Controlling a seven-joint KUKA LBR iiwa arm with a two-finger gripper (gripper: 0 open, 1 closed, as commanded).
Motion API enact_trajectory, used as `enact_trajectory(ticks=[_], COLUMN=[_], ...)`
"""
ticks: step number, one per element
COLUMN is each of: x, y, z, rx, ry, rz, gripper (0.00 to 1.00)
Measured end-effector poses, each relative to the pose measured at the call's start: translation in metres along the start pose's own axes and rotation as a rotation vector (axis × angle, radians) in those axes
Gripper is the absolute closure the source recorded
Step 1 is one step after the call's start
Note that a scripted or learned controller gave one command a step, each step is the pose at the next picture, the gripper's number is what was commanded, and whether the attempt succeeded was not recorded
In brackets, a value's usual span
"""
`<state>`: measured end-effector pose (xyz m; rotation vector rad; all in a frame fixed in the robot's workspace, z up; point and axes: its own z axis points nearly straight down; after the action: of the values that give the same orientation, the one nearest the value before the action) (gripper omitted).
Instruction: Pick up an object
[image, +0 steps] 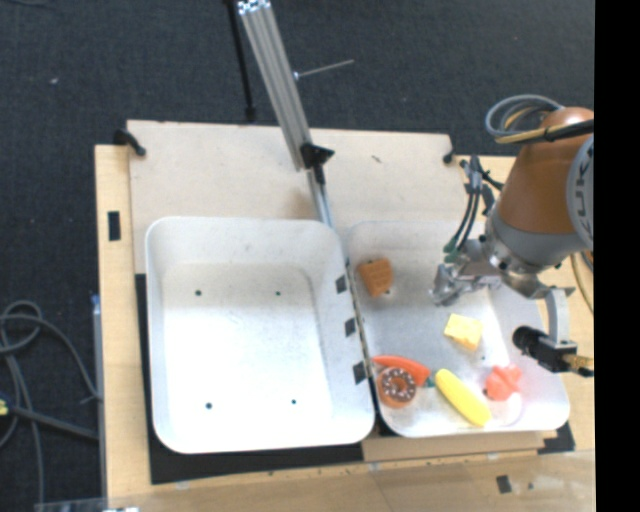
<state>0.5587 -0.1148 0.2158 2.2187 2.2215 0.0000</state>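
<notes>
In the right bin (400, 250) lie several small objects: a brown bread-like piece (376, 275) near its left wall, a pale yellow cheese block (463, 331) in the middle, a yellow banana-shaped piece (463, 397), an orange and brown doughnut-like toy (398, 380) at the front left, and a pink toy (503, 381) at the front right. My gripper (447, 284) hangs over the upper middle of this bin, just above and left of the cheese block, with nothing seen held in it.
The left bin (170, 250) stands beside the right one. A slanted metal pole (285, 90) rises from behind the bins' shared edge. The arm's orange and grey body (540, 195) covers the right bin's far right corner. Cables (30, 340) lie off the bench's left.
</notes>
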Motion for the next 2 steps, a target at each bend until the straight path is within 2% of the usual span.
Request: enact_trajectory(ticks=[2], x=[0.095], y=[0.04], z=[0.006], rx=[0.0], ry=[0.003], rz=[-0.006], gripper=[1.0])
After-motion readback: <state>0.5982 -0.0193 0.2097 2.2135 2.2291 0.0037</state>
